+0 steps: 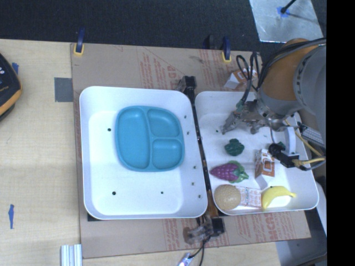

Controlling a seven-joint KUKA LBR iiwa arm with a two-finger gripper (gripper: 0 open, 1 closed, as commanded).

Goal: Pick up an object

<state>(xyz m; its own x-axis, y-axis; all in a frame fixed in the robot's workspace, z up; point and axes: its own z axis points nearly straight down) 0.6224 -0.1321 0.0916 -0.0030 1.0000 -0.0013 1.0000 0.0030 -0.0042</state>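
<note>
Bun (227,198), round and tan, sits at the near edge of the right bin (211,101), with a small packet (250,197) just beside it and a banana (277,197) in the near right corner. Behind the bun lies a bunch of purple grapes (228,172); a little carton (265,164) stands to its right. Farther back is a dark green broccoli (234,147), alone on bare white. Beyond that the gripper (239,122) hangs over the bin's far part, fingers spread apart, nothing between them. Across the divide, the left bin (100,198) carries a blue plate (150,138) with three sections.
</note>
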